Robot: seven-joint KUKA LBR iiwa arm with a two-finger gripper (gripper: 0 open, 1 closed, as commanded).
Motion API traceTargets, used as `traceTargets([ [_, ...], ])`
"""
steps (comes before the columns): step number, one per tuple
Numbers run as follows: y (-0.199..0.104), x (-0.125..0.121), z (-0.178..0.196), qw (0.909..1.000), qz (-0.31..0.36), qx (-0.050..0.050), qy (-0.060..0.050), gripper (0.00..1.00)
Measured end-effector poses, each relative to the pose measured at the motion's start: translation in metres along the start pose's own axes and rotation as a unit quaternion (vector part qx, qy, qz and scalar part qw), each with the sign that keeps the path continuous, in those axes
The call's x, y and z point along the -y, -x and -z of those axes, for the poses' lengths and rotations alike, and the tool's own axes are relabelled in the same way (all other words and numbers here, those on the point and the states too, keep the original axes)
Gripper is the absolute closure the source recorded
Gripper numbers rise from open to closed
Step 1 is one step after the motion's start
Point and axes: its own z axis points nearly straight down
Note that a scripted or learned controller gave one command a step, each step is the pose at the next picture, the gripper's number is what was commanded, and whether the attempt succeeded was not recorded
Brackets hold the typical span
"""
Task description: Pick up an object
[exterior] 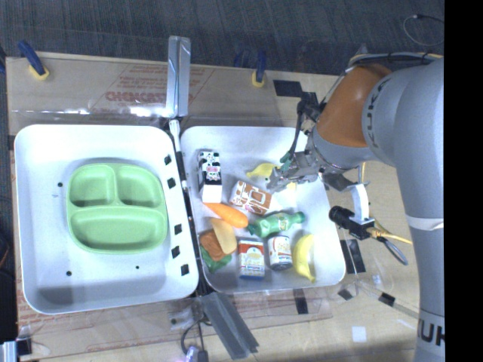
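The tool [287,173] hangs low over the right bin [226,136], just beside a yellow toy [262,170]. A green divided plate [117,207] lies in the left bin [45,145].

Bright, even overhead light glares on the white bins [45,292]; the picture is slightly soft.

The big grey arm [411,164] runs off the right side and the bottom. It covers part of the right bin's [226,138] right wall. The gripper's [290,170] tips are too small to make out.
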Motion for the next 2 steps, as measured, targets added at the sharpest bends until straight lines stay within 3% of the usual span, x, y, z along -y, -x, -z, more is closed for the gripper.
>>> traceTargets([
  [1, -0.0281, -0.0246, 0.0874, 0.9998, -0.018, 0.000, 0.001, 1.00],
  [2, -0.0282, -0.0245, 0.0872, 0.9998, -0.017, -0.001, 0.001, 0.00],
])
